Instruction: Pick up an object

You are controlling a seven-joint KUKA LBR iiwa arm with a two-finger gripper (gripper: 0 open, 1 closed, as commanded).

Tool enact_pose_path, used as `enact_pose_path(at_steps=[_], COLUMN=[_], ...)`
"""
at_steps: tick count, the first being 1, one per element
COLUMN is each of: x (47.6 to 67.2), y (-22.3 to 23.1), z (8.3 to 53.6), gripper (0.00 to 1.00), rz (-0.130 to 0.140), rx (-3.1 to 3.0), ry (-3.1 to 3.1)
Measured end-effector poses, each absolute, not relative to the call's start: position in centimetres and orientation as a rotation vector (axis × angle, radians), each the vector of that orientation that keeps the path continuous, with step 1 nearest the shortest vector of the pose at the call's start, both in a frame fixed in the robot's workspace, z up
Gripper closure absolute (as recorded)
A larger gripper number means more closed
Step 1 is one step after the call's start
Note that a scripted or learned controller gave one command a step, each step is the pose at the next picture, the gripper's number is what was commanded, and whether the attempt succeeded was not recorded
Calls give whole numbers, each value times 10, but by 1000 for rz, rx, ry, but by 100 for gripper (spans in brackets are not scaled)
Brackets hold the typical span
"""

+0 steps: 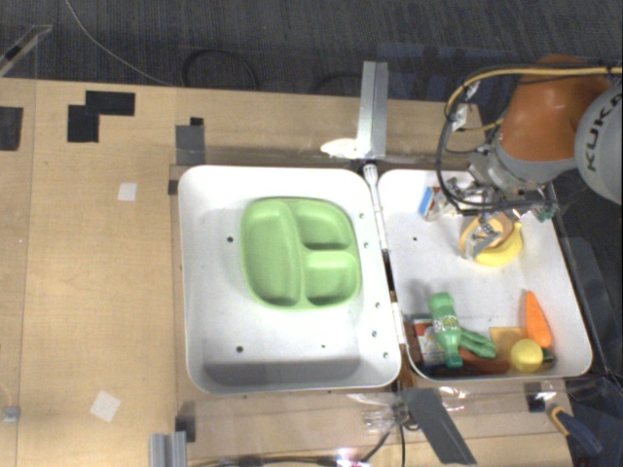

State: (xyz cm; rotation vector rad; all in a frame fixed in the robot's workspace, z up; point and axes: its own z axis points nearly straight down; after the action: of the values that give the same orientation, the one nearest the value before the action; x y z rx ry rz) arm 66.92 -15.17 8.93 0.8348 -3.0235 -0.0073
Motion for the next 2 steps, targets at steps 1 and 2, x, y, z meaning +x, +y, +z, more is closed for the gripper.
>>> enact_pose_path(at_steps=[1,2], x=[593,543], y=[-195,-168], z=[90,91], gripper=[0,0], rz=[10,17], rx=[887,1285], ry=[-3025,-2885])
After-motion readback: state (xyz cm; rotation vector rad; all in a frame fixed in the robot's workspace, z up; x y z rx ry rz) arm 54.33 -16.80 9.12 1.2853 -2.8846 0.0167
